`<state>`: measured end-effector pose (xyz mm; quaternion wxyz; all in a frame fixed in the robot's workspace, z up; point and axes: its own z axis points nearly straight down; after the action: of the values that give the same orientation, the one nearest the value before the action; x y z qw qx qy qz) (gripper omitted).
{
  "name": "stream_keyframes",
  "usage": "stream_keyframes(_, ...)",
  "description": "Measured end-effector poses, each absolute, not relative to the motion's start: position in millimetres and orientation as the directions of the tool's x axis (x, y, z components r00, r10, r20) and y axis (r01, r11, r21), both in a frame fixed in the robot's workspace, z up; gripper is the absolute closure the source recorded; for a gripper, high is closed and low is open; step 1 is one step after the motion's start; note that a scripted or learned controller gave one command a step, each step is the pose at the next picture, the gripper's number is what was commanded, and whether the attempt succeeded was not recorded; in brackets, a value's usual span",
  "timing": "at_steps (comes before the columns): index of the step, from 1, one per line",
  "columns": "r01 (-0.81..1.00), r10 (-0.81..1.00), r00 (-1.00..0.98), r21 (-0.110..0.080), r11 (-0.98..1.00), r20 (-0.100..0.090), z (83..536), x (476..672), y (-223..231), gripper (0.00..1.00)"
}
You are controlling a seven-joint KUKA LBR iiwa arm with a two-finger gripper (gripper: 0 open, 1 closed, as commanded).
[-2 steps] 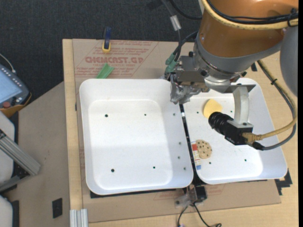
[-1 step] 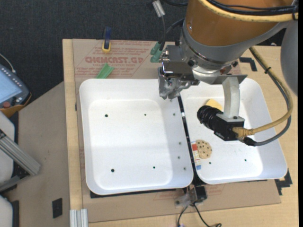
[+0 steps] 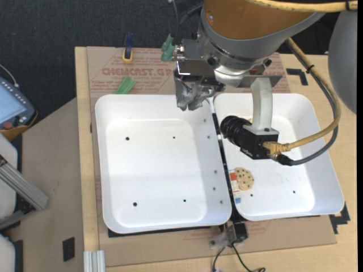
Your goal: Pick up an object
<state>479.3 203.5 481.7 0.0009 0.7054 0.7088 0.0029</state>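
Hovering over far rim between two shallow white plastic bins (image 3: pixel 150 169): grey metal gripper (image 3: pixel 190 100), finger state unclear. Small round speckled cookie-like disc (image 3: pixel 244 178) lying near right bin's (image 3: pixel 295 169) inner wall.

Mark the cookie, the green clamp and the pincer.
cookie (image 3: pixel 244 178): camera view, centre of its top face.
green clamp (image 3: pixel 168 47): camera view, its body.
pincer (image 3: pixel 191 100): camera view, between its fingertips, over the bins' far edge.
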Motion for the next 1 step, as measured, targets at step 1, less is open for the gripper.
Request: stream_keyframes(1,1.0,1.0,0.0,-0.012,0.0,-0.005,387.8,477.8,211.4,1.0)
